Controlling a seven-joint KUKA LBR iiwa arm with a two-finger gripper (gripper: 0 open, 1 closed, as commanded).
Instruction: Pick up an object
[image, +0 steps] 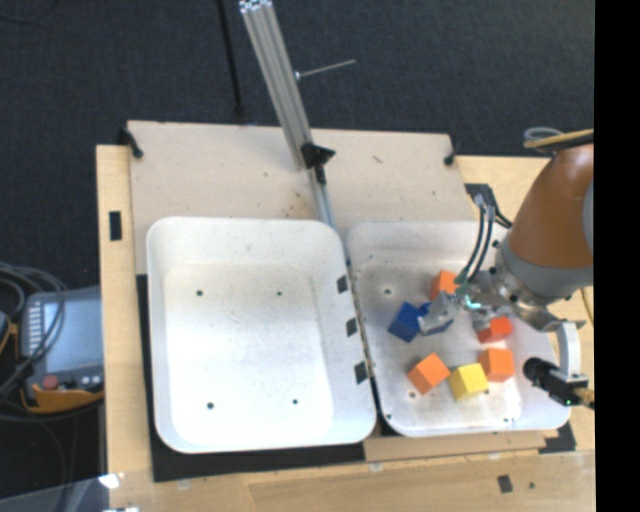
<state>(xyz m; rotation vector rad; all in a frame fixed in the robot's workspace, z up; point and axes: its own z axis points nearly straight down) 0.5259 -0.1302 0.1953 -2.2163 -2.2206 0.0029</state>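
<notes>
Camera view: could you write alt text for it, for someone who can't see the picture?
A grey and orange robot arm reaches into the right bin, its end effector beside a blue block among orange blocks and a yellow one. The left bin sits alongside on a wooden bench.

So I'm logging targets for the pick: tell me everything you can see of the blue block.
The blue block is a small, matte, solid-blue cube, lying tilted on the floor of the right bin, left of the other blocks. The hand is right beside it on its right; whether they touch is unclear.
</notes>
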